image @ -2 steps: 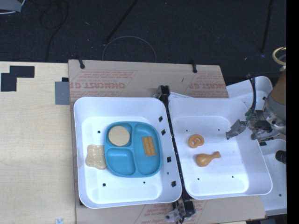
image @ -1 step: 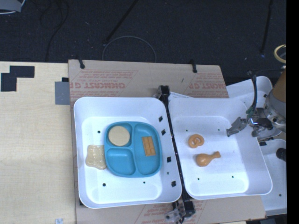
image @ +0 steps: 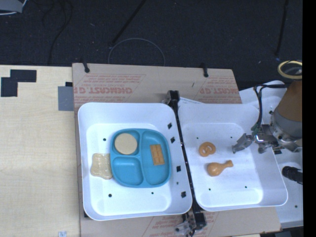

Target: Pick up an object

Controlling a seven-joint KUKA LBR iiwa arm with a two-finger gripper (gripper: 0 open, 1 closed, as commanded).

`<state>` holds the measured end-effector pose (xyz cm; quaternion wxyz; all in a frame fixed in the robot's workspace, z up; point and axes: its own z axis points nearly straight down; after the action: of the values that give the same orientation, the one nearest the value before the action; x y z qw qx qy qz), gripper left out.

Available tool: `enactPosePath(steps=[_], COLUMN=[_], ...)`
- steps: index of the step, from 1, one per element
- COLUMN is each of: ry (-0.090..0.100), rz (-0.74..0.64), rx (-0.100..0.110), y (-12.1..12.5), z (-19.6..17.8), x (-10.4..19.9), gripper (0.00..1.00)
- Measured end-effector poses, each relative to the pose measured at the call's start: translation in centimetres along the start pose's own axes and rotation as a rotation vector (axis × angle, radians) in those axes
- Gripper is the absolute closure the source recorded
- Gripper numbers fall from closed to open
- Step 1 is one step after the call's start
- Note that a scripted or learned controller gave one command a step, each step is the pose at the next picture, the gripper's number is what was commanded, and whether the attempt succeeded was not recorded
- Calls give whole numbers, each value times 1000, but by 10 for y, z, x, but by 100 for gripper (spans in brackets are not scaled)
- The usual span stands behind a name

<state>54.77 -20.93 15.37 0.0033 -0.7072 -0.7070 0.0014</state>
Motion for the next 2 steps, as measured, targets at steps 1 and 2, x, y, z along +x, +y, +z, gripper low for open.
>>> enactPosePath(steps=[1,2], ry=[0,-1], rz=[0,3], rx=[0,-3], y=[-5,-5], z=[63,66], x=[0,0], gripper=[0,0])
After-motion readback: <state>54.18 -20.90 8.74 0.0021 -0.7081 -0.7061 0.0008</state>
